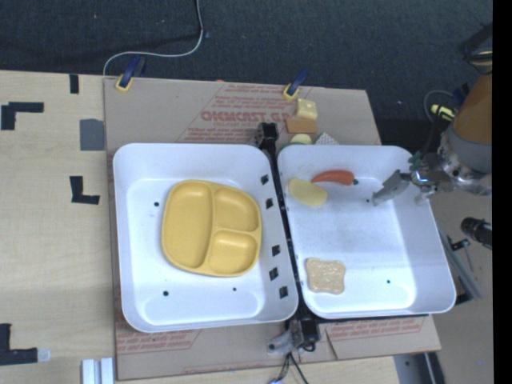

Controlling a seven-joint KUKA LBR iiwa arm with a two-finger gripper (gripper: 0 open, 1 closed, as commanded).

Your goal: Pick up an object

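Three loose things are seen in the right white bin (416, 290): red-orange sausage (333, 178) far, pale yellow lump (307, 192) beside it, tan flat toast slice (326, 275) near. Gripper (392, 188) fingers: openness cannot be told.

Setting is a robotics test lab, not a home or kitchen. Evidence: 2 shallow white bins (200, 154) butted side by side on a cardboard sheet (240, 110) clamped with blue-and-yellow clips (128, 74); black tape markers (24, 112) on the wooden tabletop (48, 238); a loose white cable (192, 22) over dark carpet (336, 30).
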